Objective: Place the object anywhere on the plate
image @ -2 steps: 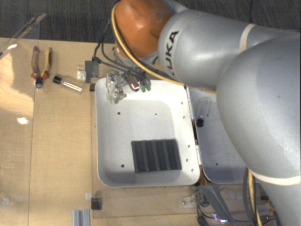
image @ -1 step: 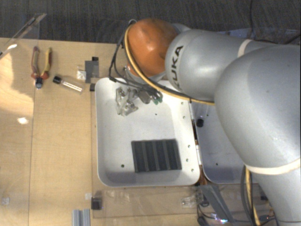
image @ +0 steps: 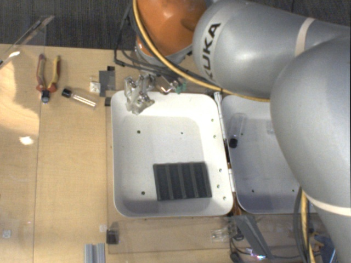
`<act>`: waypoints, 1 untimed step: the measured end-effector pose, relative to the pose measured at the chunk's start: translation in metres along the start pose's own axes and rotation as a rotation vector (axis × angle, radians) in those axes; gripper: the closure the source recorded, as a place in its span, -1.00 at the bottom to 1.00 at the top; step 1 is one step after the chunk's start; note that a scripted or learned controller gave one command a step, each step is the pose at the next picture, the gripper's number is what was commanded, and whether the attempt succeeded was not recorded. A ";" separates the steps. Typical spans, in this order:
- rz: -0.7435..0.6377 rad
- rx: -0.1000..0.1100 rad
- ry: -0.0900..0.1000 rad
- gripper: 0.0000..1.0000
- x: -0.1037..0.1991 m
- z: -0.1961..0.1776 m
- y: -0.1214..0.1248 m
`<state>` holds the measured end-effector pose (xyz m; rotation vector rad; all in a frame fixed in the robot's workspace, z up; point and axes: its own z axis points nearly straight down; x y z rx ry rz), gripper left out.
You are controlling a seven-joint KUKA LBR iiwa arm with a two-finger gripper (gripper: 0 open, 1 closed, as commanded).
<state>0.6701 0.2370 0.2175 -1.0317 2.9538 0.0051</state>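
Two bins sit side by side on the bench (image: 66, 190): the left bin (image: 123, 147) holds a ribbed plate (image: 181, 181) near its front edge. The right bin (image: 258, 163) lies partly under the arm (image: 258, 48). The gripper (image: 137, 100) hangs over the left bin's far left corner. Left of the bins, pliers (image: 47, 76) lie with what may be a small tube (image: 79, 97) just beside them.

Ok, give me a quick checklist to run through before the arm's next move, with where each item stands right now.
1. End effector above the left bin's upper left corner: ok.
2. Object held in the end effector: cannot tell.
3. Dark ribbed slab lying flat in the left bin, nothing on it: ok.
4. Plate identified: cannot tell.
5. Pliers out on the bench, away from the bins: ok.
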 end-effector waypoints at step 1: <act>0.110 -0.001 0.004 1.00 0.004 0.121 -0.003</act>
